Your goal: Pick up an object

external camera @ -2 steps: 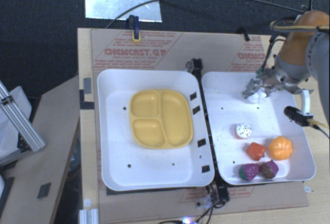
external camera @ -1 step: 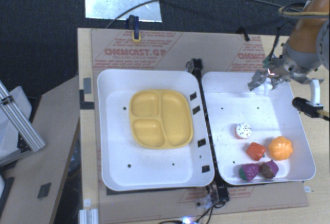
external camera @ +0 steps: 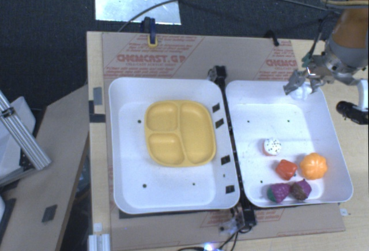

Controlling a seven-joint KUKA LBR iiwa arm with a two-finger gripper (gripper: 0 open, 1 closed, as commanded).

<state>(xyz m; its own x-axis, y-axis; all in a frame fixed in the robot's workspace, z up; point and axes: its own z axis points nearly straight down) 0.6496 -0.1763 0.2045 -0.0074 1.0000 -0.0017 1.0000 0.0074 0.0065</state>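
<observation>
Jaws on the gripper point(external camera: 300, 83), whose spacing I cannot tell, hover at the right bin's point(external camera: 253, 100) 1 o'clock corner, so they should descend squarely over the orange ball point(external camera: 313, 165) at 5 o'clock.

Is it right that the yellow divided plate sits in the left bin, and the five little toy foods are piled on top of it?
Not quite. The yellow divided plate does sit in the left bin, but the camera view shows the five toy foods lying in the right bin, in its near corner, not on the plate.
</observation>
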